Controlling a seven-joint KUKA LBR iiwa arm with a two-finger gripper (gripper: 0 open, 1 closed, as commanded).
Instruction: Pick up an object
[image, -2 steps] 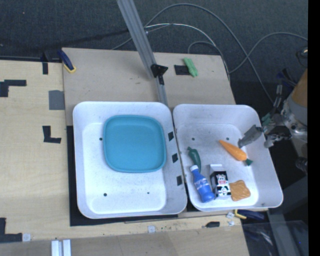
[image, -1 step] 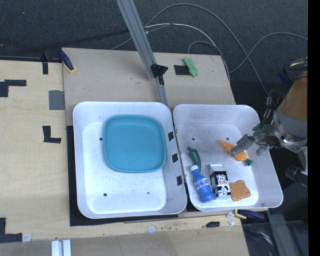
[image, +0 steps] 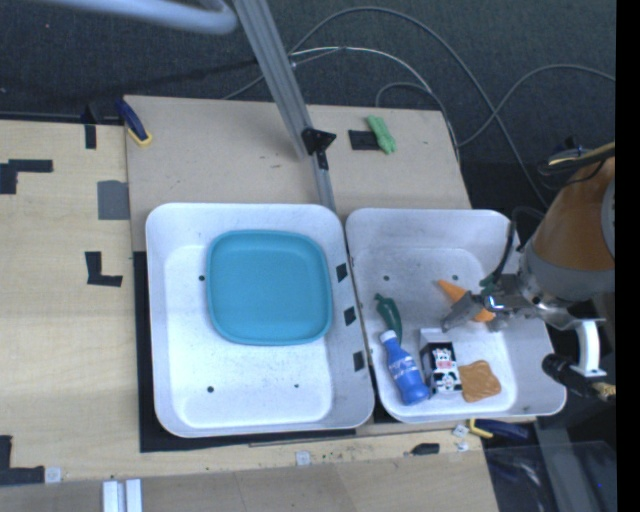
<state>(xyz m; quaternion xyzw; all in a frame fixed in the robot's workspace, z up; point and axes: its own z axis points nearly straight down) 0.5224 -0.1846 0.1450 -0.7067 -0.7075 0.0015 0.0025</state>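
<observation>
1. Two white bins sit side by side on the bench: the left bin (image: 180, 400) carries a teal plate (image: 268, 287), and the right bin (image: 420, 225) holds the small items worth trying for.
2. The gripper (image: 478, 310) hangs low over the right bin's right half, reaching in from the right, and its tips sit just beside an orange carrot-shaped piece (image: 452, 291).
3. Whether the fingers are spread or closed cannot be told here, since the metal parts blur together; nothing is visibly clamped between them.
4. Near the bin's front lie a blue bottle (image: 403, 370), a small black-and-white box (image: 441, 367) and a brown toast-like piece (image: 480, 381), packed close together; a dark green piece (image: 388, 314) rests just behind the bottle.
5. The orange piece looks like the nearest target. It is probably light, hard plastic with a taper, so it could squirt out of a pinch near the thin end; gripping across its thicker middle seems safest.
6. The bottle is round and likely slick, and lying on its side it may roll; squeezing across the body rather than the cap would suit it.
7. The brown piece appears flat and low, hard to get under.
8. The box offers flat, stiff sides, though its neighbours crowd the gaps.
</observation>
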